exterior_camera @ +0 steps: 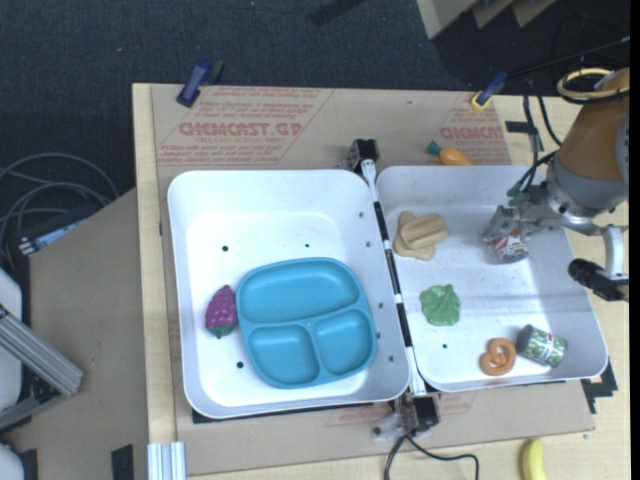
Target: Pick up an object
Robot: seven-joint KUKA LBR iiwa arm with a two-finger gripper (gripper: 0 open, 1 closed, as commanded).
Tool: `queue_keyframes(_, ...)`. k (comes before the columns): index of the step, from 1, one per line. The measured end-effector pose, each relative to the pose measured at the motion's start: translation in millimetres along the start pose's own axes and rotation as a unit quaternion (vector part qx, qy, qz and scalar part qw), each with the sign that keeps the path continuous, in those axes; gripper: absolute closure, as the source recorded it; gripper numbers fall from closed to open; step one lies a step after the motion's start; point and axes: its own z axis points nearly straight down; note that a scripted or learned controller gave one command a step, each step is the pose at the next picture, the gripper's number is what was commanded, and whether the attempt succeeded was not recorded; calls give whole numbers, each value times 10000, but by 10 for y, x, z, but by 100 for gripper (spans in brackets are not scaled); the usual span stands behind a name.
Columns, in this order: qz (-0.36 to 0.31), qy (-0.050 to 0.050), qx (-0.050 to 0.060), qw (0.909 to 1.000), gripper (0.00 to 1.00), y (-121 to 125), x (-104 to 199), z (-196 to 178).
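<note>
My gripper [507,236] hangs low over the upper right part of the right bin [470,188], reaching in from the right under the orange-banded wrist. A small grey and red thing shows right at its tip; whether it is held is unclear. In the same bin lie a tan bread-like piece [419,235] at the upper left, a green leafy piece [440,304] in the middle, an orange pretzel [496,357] and a green can [541,345] at the lower right.
The left bin [200,218] holds a blue divided tray [300,320] with a purple grape bunch [221,310] beside its left edge. An orange item [454,155] lies on the bench behind the right bin. A yellow item [533,460] lies on the floor at the front right.
</note>
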Motion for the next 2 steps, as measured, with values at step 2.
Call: queue_keyframes(2,-9,6,-8,10000,100,-697,1365,-1134)
